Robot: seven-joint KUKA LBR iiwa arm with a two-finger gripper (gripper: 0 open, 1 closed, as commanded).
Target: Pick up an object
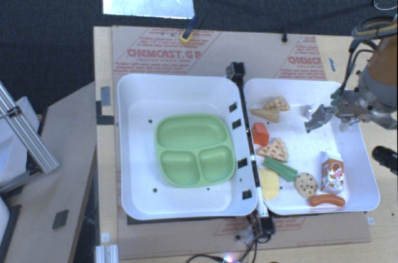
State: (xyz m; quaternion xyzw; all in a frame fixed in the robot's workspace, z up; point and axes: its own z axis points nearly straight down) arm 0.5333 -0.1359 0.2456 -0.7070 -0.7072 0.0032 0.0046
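Over the right bin (357, 150) I see the pincer (314, 120), fingers slightly apart, holding nothing. Nearest item, pizza slice (274, 149), lies below-left of it, apart; green tray (193, 150) sits in left bin (134, 131).

A light wooden bench (106, 150) is seen across the centre of the frame. A protective sheet printed in red (165, 51) is laid on it. Two white bins, left (134, 100) and right (360, 162), are set side by side upon the sheet.
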